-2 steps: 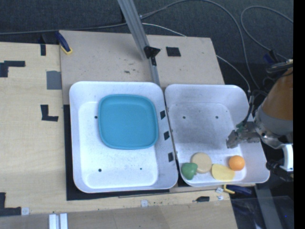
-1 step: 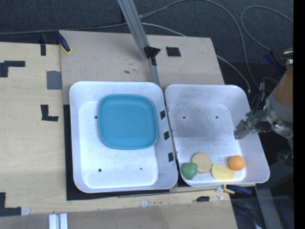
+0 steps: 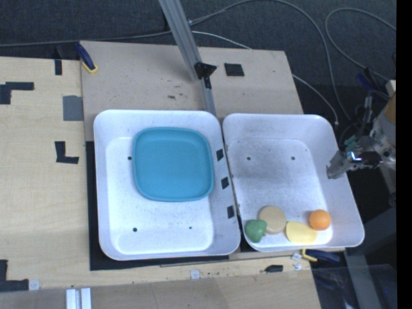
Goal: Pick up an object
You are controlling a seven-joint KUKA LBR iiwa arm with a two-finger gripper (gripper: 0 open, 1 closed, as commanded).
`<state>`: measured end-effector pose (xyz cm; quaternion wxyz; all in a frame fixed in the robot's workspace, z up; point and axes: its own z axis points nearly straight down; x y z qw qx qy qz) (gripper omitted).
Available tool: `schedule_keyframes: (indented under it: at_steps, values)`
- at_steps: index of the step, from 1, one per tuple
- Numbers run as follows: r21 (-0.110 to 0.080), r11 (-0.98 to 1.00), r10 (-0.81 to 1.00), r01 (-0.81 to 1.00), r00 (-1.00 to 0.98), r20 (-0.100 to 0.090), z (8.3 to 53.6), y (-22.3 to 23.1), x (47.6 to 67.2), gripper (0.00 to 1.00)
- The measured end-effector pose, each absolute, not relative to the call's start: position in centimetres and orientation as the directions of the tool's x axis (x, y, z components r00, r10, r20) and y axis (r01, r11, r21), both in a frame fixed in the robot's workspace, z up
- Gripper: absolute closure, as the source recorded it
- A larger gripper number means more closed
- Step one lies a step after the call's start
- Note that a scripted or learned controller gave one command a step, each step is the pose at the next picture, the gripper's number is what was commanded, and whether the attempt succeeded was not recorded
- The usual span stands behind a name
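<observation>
The pincer hangs over the right bin's right rim; its state I cannot tell. An orange ball, yellow piece, tan disc and green piece cluster at that bin's near edge.

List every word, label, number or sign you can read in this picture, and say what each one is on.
None can be read.
The blue plate, the two white bins and the small items in the right bin, green, tan, yellow and orange, bear no print.
The black tape patches on the bench are blank.
</observation>
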<state>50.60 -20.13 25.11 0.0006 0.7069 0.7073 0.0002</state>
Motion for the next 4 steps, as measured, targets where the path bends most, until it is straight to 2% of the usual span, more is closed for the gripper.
schedule_keyframes:
  at_steps: [1,3,4]
  values:
    - [-0.002,0.003,1.000,1.000,-0.003,0.001,23.7,-15.0,51.0,1.00]
    - [0.000,0.005,1.000,1.000,-0.005,0.001,24.9,-5.4,51.1,1.00]
    - [-0.002,0.003,1.000,1.000,-0.003,0.000,23.2,-0.3,51.6,1.00]
